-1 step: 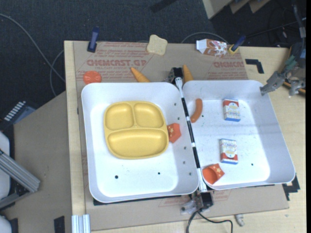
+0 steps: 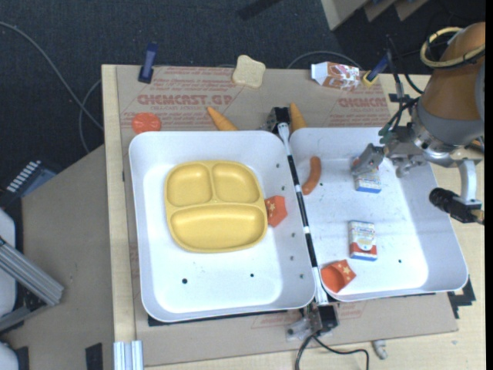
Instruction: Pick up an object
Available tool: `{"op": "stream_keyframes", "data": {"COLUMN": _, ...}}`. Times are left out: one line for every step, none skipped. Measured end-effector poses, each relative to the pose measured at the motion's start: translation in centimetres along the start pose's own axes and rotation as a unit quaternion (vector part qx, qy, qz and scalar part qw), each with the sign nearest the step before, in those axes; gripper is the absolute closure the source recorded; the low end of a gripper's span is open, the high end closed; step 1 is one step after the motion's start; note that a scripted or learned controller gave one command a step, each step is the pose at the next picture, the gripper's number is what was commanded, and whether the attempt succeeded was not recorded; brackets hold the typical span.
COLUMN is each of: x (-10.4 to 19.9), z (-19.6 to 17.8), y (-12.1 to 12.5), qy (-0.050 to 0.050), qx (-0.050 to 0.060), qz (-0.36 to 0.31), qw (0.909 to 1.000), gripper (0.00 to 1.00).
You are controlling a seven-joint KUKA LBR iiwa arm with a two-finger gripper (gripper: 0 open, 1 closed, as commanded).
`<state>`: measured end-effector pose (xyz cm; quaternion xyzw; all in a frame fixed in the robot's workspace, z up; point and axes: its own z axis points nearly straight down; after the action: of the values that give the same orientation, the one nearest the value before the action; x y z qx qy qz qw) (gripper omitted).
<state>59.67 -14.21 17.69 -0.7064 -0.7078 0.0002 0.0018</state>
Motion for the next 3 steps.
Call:
{"op": "stream_keyframes", "data": {"x": 4.4, "z": 8.7, "y": 4.6, "qy": -0.002, "qx": -0.005, "qz": 0.0, "qw": 1.0, "gripper": 0.0}}
{"op": "stream_keyframes", "data": {"x": 5.0, "z": 9.2, "y": 7.1, "qy": -0.001, "qx": -0.003, "qz": 0.0, "qw": 1.0, "gripper": 0.0}}
{"op": "stream_keyframes", "data": {"x": 0.1, "z": -3.2, "y": 7.1, "qy": -0.002, "qx": -0.004, "qz": 0.001, "qw": 1.0, "gripper": 0.0}}
